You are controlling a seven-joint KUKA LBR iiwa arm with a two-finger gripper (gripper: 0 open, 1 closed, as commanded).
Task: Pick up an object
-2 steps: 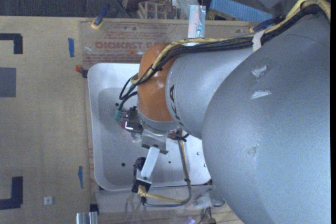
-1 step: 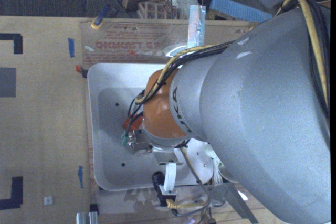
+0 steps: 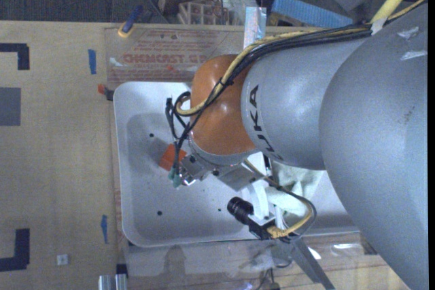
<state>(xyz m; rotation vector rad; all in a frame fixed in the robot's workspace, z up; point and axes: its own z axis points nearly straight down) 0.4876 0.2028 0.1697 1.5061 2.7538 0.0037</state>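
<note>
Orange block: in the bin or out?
In. The orange block lies on the white bin floor, partly hidden beside the arm's wrist.

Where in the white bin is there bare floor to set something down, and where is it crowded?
Bare floor runs along the white bin's left wall, above and below the orange object, down to the near rim. It is crowded from that object rightward, under the arm's orange band, and around the pale crumpled item.
</note>
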